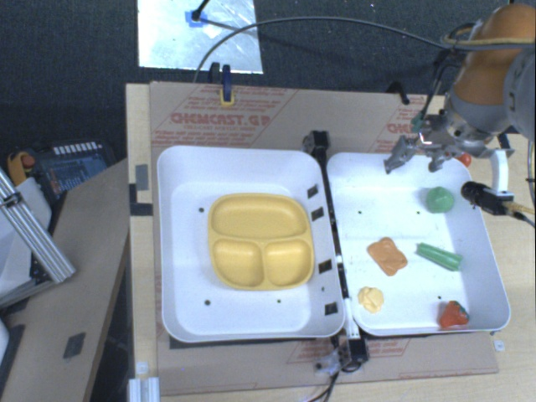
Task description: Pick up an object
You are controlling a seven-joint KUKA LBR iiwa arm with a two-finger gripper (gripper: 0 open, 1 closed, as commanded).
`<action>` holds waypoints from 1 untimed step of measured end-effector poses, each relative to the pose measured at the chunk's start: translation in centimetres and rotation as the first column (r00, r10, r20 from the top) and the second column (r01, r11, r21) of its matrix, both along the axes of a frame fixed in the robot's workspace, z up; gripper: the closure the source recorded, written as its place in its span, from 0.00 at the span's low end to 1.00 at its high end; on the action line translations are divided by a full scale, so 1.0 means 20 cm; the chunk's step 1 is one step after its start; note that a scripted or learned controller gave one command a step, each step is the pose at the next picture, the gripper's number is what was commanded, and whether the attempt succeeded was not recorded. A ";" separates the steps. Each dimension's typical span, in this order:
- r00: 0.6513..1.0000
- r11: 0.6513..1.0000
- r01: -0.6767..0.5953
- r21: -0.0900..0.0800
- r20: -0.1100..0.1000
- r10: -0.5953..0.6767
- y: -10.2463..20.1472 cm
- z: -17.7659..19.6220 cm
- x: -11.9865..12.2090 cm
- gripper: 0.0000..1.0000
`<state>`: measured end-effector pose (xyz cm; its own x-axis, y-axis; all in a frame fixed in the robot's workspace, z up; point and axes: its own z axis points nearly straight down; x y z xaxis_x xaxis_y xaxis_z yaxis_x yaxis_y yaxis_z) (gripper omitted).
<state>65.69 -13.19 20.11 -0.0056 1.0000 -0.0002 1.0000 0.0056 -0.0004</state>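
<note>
The right bin [402,182] holds several small items: a round green piece [439,198], an orange piece [387,255], a long green piece [440,256], a pale yellow piece [370,299] and a red piece [453,314]. My gripper [415,160] hangs over the bin's far edge, up and left of the round green piece. Its two fingers [394,162] point down, spread apart, with nothing between them. The arm's grey body with its orange band [498,32] comes in from the upper right.
The left bin [180,224] holds a yellow divided tray [260,239]. A black clamp strip [328,224] runs between the two bins. A black cable arcs over the back of the bench. A reflective sheet [201,23] lies beyond the bench.
</note>
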 end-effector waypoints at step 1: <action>1.000 1.000 0.005 0.000 -0.002 -0.005 -0.04 -0.30 0.00 0.00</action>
<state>65.62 -13.96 14.20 -0.0009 1.0000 -0.0003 1.0000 0.0009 -0.0022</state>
